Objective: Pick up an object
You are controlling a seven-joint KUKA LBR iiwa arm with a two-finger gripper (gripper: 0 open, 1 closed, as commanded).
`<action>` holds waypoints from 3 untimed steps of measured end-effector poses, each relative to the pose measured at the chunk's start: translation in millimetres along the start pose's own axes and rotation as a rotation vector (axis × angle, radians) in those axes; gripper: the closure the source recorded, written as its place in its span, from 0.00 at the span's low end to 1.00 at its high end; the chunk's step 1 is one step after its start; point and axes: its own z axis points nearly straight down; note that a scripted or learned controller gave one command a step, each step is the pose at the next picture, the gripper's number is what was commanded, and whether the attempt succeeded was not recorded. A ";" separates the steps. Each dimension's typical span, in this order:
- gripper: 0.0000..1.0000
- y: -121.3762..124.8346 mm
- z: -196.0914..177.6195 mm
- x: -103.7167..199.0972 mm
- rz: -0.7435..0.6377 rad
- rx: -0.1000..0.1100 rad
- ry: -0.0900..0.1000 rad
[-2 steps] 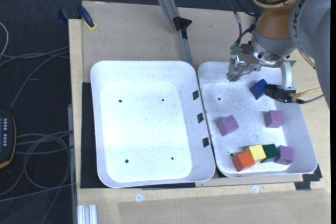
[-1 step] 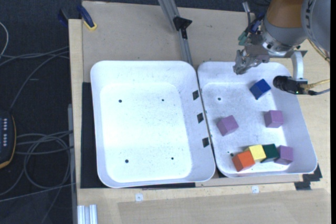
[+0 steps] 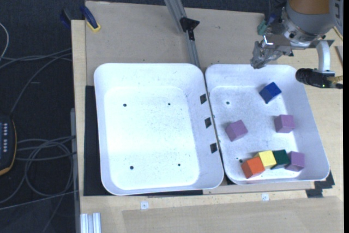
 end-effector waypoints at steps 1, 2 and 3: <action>1.00 -21.4 5.2 59.8 -0.004 0.010 0.004; 1.00 -42.8 8.7 97.9 -0.003 0.012 0.003; 1.00 -54.9 10.0 148.9 -0.005 0.011 0.003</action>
